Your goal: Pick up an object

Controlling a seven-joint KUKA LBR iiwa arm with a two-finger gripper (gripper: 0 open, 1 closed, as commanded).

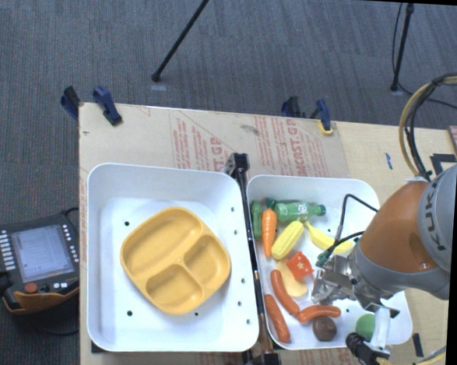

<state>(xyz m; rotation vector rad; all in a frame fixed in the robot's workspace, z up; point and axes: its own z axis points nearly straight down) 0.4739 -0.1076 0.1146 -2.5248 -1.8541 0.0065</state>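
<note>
Lab: tripod legs [182,36], teach pendant [34,259].

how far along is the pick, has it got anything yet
Done: the arm is over the right bin, with the pincer down among the toy food near the sausages. In hand: nothing visible between its fingers. Left: grasp one item and lift it. The yellow tray sits in the left bin.

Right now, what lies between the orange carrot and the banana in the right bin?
In the camera view, the yellow corn cob lies between the carrot and the banana, slanting, its upper end near the green bottle.
</note>
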